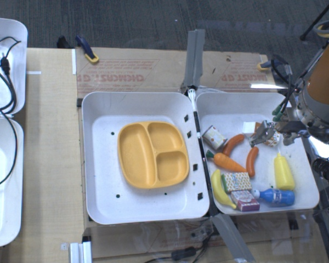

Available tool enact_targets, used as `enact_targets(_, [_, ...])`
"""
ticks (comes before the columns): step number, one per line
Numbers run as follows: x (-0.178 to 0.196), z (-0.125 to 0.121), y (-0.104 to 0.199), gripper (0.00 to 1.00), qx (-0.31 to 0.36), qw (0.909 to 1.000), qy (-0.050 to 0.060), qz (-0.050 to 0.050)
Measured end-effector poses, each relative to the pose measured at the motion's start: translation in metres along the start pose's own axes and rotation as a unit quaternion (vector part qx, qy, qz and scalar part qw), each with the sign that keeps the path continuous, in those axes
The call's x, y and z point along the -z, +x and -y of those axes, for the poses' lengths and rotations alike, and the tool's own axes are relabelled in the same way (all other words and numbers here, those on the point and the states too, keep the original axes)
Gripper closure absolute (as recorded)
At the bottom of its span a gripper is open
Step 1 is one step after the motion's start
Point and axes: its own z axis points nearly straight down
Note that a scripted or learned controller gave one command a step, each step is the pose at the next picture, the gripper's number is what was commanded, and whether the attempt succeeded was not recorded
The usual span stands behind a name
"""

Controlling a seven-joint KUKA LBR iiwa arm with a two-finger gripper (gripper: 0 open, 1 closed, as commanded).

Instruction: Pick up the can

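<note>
In the right bin's (312, 199) near part lay a blue bottle (277, 196) and yellow bottle (284, 171). Farther left, by the divider, the can (212, 137) lay tipped. The gripper (266, 133) hovered right of it, fingers apart. It should shift left, then descend squarely, avoiding the sausage (234, 143).

Floor (126, 10): dark grey carpet along top of view. Bench (49, 147): pale wood surface, lit evenly. Brown cardboard sheet (137, 70) with reversed red print lies flat behind the bins. White moulded unit (3, 147) at left edge, possibly a sink, carrying black cables (5, 92).
</note>
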Motion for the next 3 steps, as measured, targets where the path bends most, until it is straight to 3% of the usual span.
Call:
enact_targets(1, [-0.054, -0.051, -0.04, 0.0, -0.026, 0.9997, 0.0, 0.0])
enact_targets(2, [-0.07, -0.074, -0.106, 0.0, -0.02, 0.9998, -0.001, 0.0])
enact_targets(3, [-0.178, -0.032, -0.102, 0.0, -0.106, 0.9944, 0.0, -0.001])
